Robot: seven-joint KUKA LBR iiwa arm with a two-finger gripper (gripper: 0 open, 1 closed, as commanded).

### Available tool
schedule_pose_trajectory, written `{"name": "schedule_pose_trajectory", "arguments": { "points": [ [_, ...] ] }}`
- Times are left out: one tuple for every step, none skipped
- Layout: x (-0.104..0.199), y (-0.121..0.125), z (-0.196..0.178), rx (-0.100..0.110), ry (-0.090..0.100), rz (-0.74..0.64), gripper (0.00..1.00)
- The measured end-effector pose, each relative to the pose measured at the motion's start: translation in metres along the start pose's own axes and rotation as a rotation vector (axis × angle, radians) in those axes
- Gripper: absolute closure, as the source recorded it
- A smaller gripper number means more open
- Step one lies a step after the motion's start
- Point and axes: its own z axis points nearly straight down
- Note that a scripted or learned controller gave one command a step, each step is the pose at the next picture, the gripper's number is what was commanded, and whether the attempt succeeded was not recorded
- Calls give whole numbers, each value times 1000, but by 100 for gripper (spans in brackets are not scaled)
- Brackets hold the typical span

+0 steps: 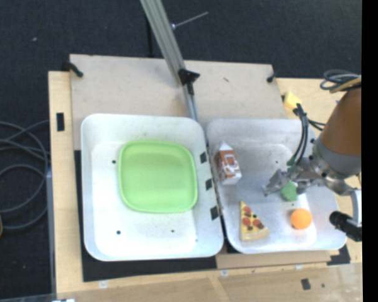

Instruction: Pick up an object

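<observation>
A small green ball [290, 191] lies in the right bin [252, 137], toward its right side, and the gripper [283, 185] is down on it. The grey fingers [274, 184] reach in from the right and sit against the ball's left and upper edge; whether they are spread or pinching the ball cannot be told from this slant, since the fingertips and the ball overlap in a small, blurred patch.

Just below and to the right of the ball sits an orange ball [300, 219], near but apart from it. To the lower left lies a pizza slice [252, 222], its point toward the top, well clear of the fingers. Farther left, close to the bin's left wall, a small brown-and-white carton [227, 163] lies tilted. The bare bin floor between the carton and the gripper is open, so nothing crowds the green ball from the left; the orange ball is its nearest neighbour.

The arm [343, 137], with its orange band, comes in over the bin's right rim, cables looping above it, and it hides part of that rim.

The left bin [101, 168] holds a green square plate [158, 175] lying flat near its middle. Both bins rest on the worktop [132, 80], and a slanted metal pole [164, 30] rises from behind the gap between them. Black cables [12, 181] lie on the dark floor at the left.
</observation>
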Motion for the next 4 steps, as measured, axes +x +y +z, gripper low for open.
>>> {"name": "schedule_pose_trajectory", "arguments": {
  "points": [
    [-7, 7, 52, -1, 0, 0, 0],
    [-8, 7, 80, -4, -1, -1, 0],
    [-8, 8, 68, -9, -2, 1, 100],
    [-5, 13, 24, -9, -2, -1, 100]
  ]
}}
